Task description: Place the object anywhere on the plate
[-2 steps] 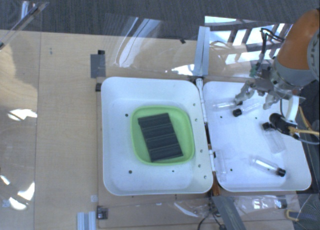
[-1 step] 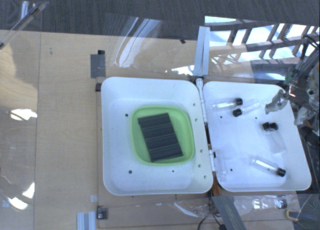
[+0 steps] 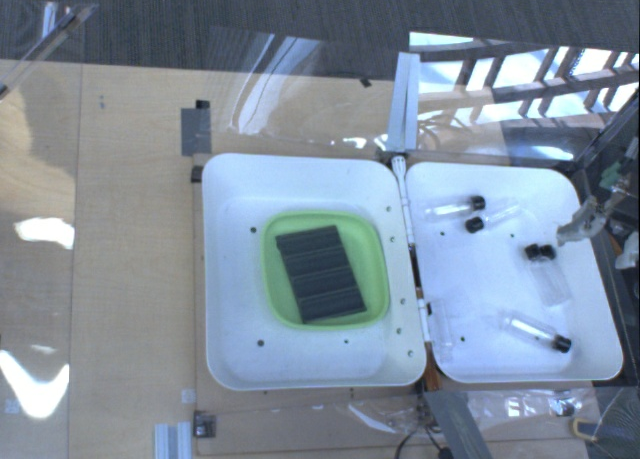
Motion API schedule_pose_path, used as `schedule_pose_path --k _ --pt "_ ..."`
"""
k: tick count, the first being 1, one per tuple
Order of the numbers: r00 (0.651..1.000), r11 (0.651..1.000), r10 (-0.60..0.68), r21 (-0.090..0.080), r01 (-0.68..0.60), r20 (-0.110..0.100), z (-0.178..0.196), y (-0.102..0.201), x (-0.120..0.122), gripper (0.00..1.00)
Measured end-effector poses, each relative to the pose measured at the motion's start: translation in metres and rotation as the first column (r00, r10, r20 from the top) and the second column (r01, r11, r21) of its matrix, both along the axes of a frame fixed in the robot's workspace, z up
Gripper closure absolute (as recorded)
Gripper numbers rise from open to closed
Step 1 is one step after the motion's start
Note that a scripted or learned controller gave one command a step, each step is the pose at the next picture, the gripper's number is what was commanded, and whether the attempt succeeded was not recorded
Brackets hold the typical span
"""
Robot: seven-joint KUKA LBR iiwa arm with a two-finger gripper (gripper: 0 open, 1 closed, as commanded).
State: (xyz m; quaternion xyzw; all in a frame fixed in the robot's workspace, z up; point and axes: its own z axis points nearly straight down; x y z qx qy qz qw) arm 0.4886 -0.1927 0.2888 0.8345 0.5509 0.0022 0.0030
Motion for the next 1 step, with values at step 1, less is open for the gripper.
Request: schedule_pose_path --k 1 --pt "0.996 0.996 -0.087 0.002 0.087 -0.003 -0.0380 -0.0053 -0.0002 0.00"
